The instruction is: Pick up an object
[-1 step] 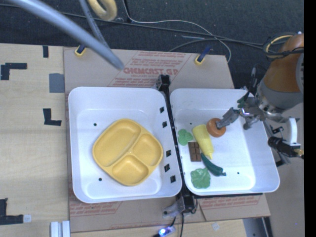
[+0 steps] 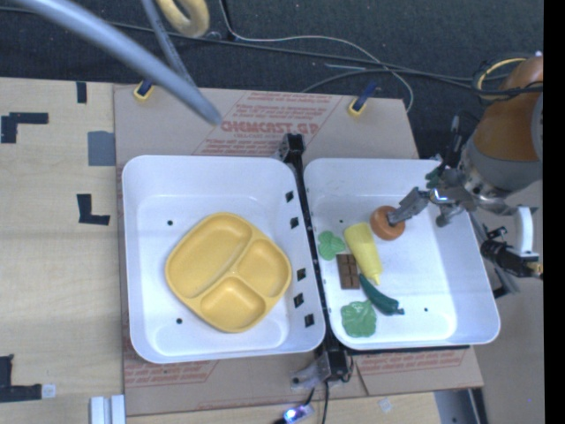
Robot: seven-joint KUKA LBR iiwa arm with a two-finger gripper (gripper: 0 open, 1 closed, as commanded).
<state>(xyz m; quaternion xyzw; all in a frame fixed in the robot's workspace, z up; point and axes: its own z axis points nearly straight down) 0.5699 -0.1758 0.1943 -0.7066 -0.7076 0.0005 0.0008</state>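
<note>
The right bin [image 2: 441,321] holds several toy foods. A round orange piece [image 2: 385,223] lies near its middle. Beside it is a yellow piece [image 2: 363,246], with a small light green piece [image 2: 330,244] to its left and a brown bar [image 2: 349,272] below. A dark green pod [image 2: 381,297] and a leafy green piece [image 2: 358,318] lie nearer the front. My gripper [image 2: 425,211] hangs over the right bin's back right part, open, with nothing between its fingers. Its left finger [image 2: 409,208] points down at the orange piece's right edge.
The left bin [image 2: 146,237] holds a yellow divided plate [image 2: 229,270]. A black divider [image 2: 305,237] runs between the bins. Grey tubes [image 2: 132,47] cross the upper left, and cables trail over the dark floor at the back.
</note>
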